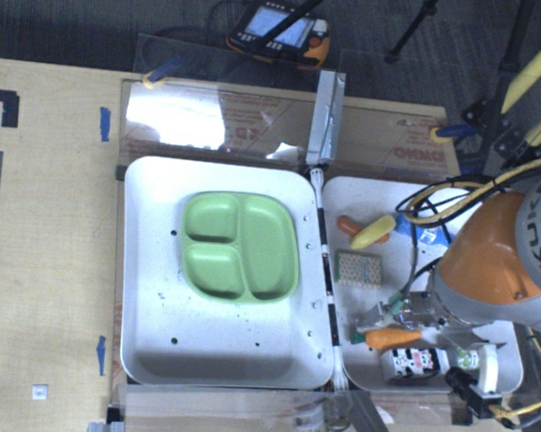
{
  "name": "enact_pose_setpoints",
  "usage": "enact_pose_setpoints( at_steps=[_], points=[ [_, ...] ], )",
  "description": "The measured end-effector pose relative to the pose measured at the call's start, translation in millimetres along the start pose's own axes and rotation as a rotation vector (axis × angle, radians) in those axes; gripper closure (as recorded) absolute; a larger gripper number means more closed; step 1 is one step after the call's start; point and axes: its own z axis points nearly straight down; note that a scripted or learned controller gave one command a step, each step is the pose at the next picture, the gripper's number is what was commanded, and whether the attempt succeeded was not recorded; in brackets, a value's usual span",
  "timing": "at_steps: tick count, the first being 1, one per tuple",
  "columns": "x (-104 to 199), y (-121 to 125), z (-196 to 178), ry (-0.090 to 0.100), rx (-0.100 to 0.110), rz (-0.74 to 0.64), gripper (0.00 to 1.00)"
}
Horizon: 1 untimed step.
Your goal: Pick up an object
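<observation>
The right bin (511,372) holds several small objects. A yellow banana (374,232) and a red-orange piece (348,225) lie at its far left. A tan checked square (359,267) lies just in front of them. An orange carrot (393,339) lies near the front, with a black-and-white can (415,362) beside it. My gripper (405,312) hangs low over the bin's middle, just behind the carrot. The wrist and cables hide much of it. Nothing is visibly held in it.
The left bin (145,246) holds a green divided plate (241,245). The arm's orange band (489,248) covers the right bin's right side. A blue-and-white item (427,238) and a clear bottle with a white cap (481,363) lie near the arm.
</observation>
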Motion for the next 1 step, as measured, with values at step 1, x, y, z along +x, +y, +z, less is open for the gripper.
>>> enact_pose_setpoints(
  at_steps=[1],
  points=[
    [7.6,-1.4,-95.2,0.001,0.012,-0.074,0.0]
  ],
)
